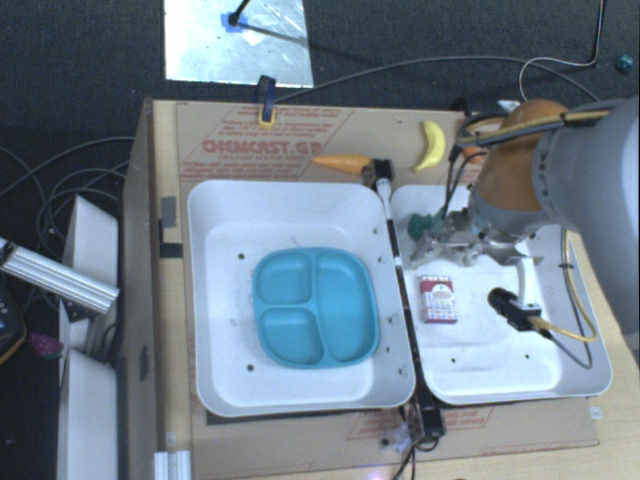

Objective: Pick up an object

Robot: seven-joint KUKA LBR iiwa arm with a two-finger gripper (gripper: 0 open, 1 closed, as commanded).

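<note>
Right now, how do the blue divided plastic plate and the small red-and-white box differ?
The blue divided plastic plate lies in the left white bin; the small red-and-white box lies in the right white bin. The plate is far larger and rounded; the box is rectangular. The plate is one colour; the box is two-toned. Both lie flat.

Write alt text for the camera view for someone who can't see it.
A grey robot arm reaches from the right over the right shallow white bin, which holds a small red-and-white box. The left shallow white bin holds a blue plastic divided plate.
</note>
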